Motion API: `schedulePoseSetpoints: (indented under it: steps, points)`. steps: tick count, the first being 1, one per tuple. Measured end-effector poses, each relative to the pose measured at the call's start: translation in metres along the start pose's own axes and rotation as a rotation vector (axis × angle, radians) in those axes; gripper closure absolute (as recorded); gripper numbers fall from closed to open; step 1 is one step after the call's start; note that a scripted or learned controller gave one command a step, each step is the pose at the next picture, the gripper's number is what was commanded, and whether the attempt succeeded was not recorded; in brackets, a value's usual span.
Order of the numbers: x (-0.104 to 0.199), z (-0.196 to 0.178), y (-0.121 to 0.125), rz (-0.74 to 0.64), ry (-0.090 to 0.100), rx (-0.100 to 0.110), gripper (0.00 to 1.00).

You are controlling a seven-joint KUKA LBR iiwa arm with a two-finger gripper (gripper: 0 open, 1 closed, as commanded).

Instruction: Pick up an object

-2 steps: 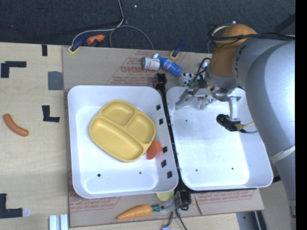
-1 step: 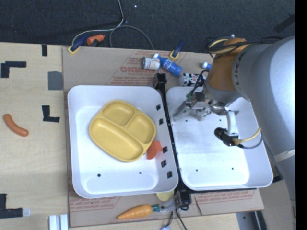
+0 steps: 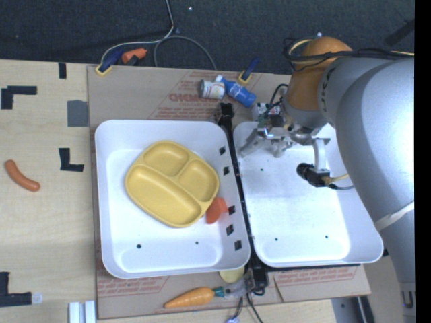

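**Plainly no object in hand: pick not yet made**

Nearest the onlooker, a toy carrot (image 3: 190, 297) lay on the bench just outside the front rims of the bins, out of play.

Behind it stood the left bin (image 3: 108, 247). It held the only pieces fit for picking: a yellow divided plate (image 3: 172, 184), lying flat near the bin's middle, and a small orange piece (image 3: 215, 211) touching the plate's edge on the side toward the right bin. Both rested on the bin floor, and nothing was in contact with them from above.

The right bin (image 3: 303, 234) stood alongside. The gripper (image 3: 269, 140) hung over its far part, close to the wall shared with the left bin and well apart from the plate and the orange piece. Whether the claw stood apart or together could not be told, since the wrist and its cabling crowded that spot. No item was seen in it. The grey arm (image 3: 377, 126) reached in over the right bin's far side.

Farther off, on the cardboard beyond the bins, lay a small bottle (image 3: 229, 89). A sausage-shaped toy (image 3: 21, 175) sat well off on the wooden bench to the left.

Assessment: no part of the task was complete. Crossing to the left bin, descending, closing on a piece and lifting it all remained. The orange piece, pressed against the plate, looked the harder of the two to grip cleanly.
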State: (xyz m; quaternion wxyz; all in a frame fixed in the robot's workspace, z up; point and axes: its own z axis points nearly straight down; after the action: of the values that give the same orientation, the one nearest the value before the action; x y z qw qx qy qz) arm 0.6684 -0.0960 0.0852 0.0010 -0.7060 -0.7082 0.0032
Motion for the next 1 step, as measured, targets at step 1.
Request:
schedulePoseSetpoints:
  steps: [1]
  points:
    - [-0.0019,-0.0009,-0.0277,0.002,0.001,-0.01,0.0]
